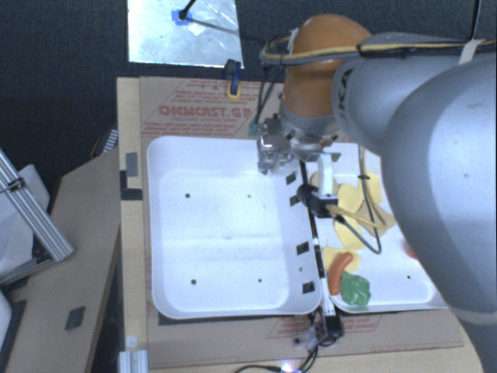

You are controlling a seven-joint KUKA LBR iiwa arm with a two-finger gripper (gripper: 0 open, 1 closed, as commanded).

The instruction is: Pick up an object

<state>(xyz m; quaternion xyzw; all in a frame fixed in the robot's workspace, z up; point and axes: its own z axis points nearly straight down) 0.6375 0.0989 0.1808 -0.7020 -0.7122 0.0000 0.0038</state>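
Note:
The grey arm with its orange band point(322, 49) reaches in from the right and covers much of the right bin point(392, 295). Its gripper point(269, 160) hangs over the far end of the left bin point(225, 231), close to the divider between the two bins. In the right bin lie pale yellow pieces point(353, 202), an orange sausage-shaped object point(339, 273) and a green object point(356, 290) at the near corner. A small red bit point(408, 249) peeks out at the arm's edge. Nothing shows between the gripper and the bin floor.
Both bins rest on a cardboard sheet point(194, 109). Black clips point(304, 249) line the divider. A yellow and blue clamp point(232, 80) sits at the cardboard's far edge, with a silver sheet point(182, 22) behind it. An aluminium rail point(27, 212) lies at the left.

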